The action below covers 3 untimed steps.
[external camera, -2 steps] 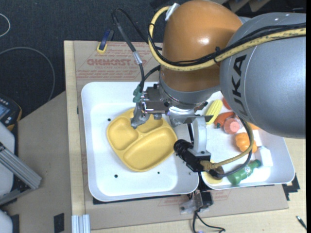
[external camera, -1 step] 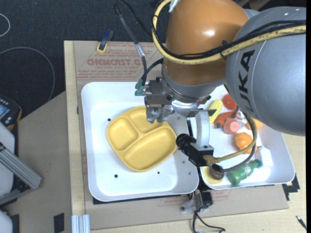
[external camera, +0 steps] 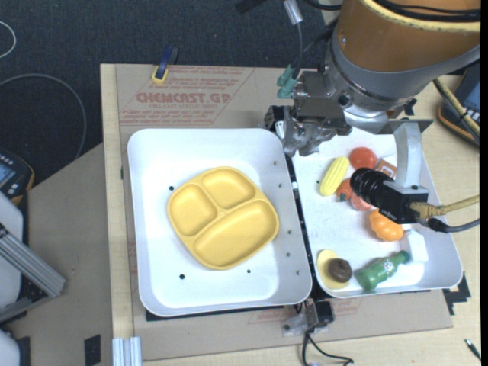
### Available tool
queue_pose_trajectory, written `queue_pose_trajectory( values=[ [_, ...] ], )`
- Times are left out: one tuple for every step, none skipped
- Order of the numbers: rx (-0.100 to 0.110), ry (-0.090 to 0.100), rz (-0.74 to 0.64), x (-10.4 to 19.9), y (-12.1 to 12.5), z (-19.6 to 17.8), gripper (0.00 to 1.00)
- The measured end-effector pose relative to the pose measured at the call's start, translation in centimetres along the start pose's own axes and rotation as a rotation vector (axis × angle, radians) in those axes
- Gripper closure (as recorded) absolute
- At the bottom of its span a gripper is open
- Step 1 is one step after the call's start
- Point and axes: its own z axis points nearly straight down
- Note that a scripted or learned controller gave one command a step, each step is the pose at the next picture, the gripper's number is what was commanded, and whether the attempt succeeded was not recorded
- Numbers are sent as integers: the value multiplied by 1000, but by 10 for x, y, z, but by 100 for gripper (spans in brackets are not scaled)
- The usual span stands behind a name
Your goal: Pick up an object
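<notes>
Bright, even light; soft shadows

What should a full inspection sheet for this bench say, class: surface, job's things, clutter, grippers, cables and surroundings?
Surface: left bin and right bin, white, side by side on a printed board.
Job's things: yellow divided plate in the left bin; corn, tomato, orange piece, green bottle and brown-topped piece in the right.
Clutter: blue and yellow clip at the board's far edge.
Grippers: gripper above the right bin's far left corner; nothing seen held.
Cables: black cable below the bench's front edge.
Surroundings: dark carpet.
</notes>
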Motion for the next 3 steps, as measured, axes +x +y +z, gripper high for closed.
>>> queue_pose_trajectory(
  values=[
    [20, -4, -14, 97, -3, 34, 100],
    [20, -7, 3, 25, -1, 65, 100],
    [22, -7, 1, -4, -3, 117, 100]
  ],
)
